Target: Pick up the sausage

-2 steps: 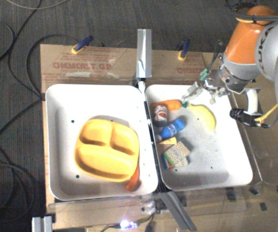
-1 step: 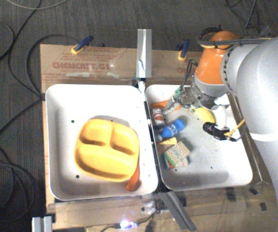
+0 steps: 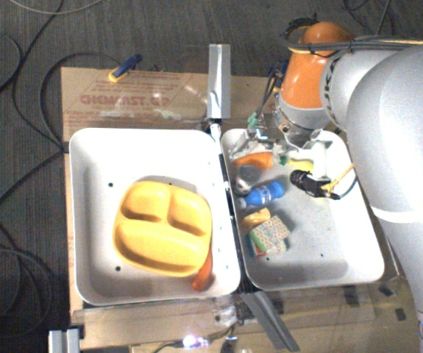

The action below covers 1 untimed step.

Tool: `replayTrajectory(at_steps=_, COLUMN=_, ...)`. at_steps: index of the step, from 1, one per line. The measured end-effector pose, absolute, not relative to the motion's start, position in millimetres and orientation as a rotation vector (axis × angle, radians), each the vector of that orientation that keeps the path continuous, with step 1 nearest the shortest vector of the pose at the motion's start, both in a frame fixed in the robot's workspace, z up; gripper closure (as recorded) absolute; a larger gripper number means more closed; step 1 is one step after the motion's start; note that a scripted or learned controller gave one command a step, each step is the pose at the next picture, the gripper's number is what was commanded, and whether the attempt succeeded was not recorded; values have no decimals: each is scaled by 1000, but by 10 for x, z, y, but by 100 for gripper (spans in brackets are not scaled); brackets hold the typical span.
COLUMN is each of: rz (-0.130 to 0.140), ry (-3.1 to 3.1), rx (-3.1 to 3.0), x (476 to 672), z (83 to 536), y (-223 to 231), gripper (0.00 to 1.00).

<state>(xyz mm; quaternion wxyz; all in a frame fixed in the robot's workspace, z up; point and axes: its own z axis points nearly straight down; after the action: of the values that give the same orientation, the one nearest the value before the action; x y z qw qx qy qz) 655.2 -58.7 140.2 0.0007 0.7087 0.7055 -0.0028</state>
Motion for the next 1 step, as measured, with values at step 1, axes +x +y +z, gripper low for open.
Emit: replayTrajectory(at_steps=1, rz=-8, ry=2357, rx=2073, x=6637, z=1838, y=-607, gripper=0)
